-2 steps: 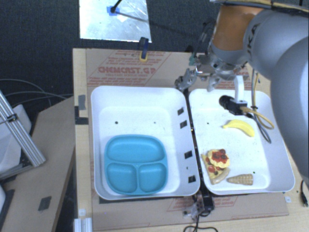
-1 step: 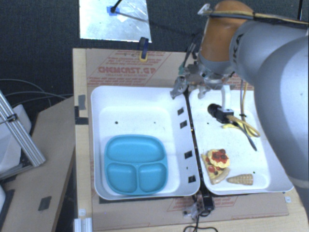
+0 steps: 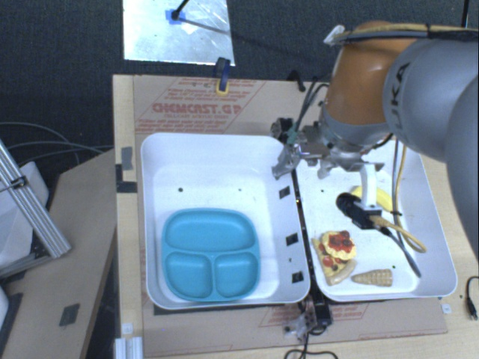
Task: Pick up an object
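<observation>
Plainly, cone (image 3: 373, 277) lies left-right, tip toward pizza slice (image 3: 337, 254).

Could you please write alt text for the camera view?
A grey robot arm holds its gripper above the rims between two white bins. The left bin holds a blue divided plate; the right bin, a toy pizza slice and cone.

the bench (image 3: 82, 275) is topped in pale wood and overlaid by a cardboard sheet (image 3: 198, 107) printed in red. dark carpet (image 3: 52, 51) is laid behind it, and a shiny silver sheet (image 3: 150, 21) is spread there. an aluminium rail (image 3: 30, 200) is seen slanting at the left.
</observation>
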